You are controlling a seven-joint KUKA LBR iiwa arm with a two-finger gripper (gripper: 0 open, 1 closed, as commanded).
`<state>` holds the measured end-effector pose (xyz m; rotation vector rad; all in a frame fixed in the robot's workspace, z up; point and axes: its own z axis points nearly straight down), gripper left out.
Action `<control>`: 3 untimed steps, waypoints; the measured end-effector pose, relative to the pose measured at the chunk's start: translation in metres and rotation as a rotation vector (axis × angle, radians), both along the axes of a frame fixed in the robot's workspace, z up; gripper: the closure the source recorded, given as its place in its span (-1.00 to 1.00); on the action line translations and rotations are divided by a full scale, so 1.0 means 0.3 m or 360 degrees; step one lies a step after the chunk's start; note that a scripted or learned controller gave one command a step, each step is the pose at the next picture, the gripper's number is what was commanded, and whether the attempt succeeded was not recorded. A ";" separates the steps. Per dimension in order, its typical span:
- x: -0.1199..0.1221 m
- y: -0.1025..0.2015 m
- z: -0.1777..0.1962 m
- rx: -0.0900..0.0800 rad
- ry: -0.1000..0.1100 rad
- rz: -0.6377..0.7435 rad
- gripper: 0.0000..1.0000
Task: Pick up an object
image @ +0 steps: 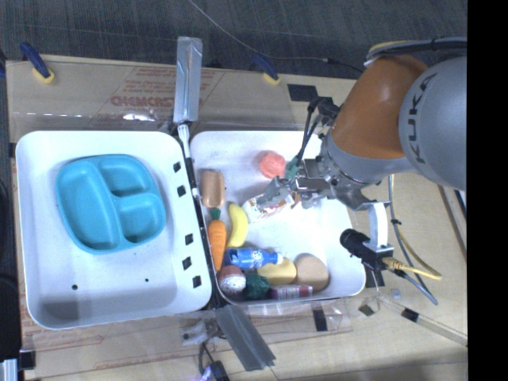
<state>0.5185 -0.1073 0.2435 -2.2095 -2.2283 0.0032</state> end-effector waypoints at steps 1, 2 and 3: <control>0.237 -0.141 -0.471 -0.0003 -0.0007 0.0282 -1.00; 0.361 -0.190 -0.504 -0.0002 -0.0004 0.0048 -1.00; 0.367 -0.216 -0.503 -0.0001 -0.0008 0.0393 -1.00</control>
